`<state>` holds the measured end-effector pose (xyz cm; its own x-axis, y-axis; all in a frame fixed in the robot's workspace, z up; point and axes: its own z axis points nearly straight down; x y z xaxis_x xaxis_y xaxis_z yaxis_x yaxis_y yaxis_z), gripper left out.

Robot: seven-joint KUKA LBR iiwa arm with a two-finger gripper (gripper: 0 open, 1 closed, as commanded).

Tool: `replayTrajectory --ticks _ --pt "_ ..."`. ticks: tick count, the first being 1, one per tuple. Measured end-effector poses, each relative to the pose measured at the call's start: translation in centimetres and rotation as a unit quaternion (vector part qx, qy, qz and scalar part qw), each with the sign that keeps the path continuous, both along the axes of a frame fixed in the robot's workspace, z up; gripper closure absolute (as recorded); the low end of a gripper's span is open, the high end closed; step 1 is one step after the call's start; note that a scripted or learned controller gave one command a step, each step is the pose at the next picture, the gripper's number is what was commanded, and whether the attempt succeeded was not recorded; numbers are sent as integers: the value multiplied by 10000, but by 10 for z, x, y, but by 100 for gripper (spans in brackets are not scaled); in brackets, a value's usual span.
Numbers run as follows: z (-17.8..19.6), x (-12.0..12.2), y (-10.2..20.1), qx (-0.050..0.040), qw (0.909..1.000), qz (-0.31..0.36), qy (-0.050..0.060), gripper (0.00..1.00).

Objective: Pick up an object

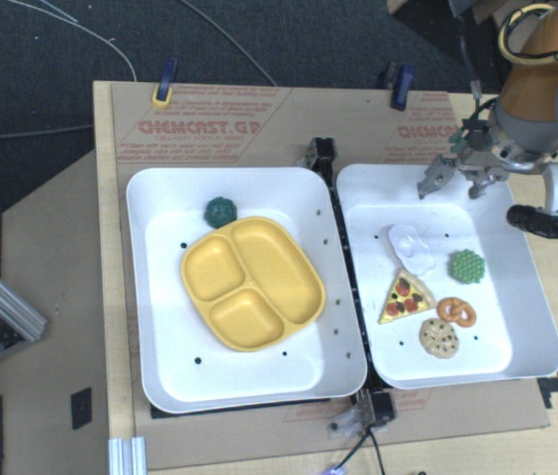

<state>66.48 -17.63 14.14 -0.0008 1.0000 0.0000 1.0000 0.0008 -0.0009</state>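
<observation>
Pincer (454, 181) open, empty, hovering above far edge of right white bin (526, 265). Nearest target: clear crumpled plastic piece (410, 247) on bin floor. Advice: centre above it, descend straight, avoid pizza slice toy (405, 298) beside it.

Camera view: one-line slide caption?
Open gripper above right bin of toy foods; yellow divided plate in left bin.
</observation>
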Motion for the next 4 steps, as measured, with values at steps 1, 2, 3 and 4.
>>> replayTrajectory --ticks 1,2,3,4 --pt "-53 -1 1 2 10000 5 19 0" --pt "-38 1 1 -7 10000 10 -17 100" --pt "19 -6 5 -9 10000 -2 -32 100" --pt "71 -3 15 -11 10000 6 -46 100"
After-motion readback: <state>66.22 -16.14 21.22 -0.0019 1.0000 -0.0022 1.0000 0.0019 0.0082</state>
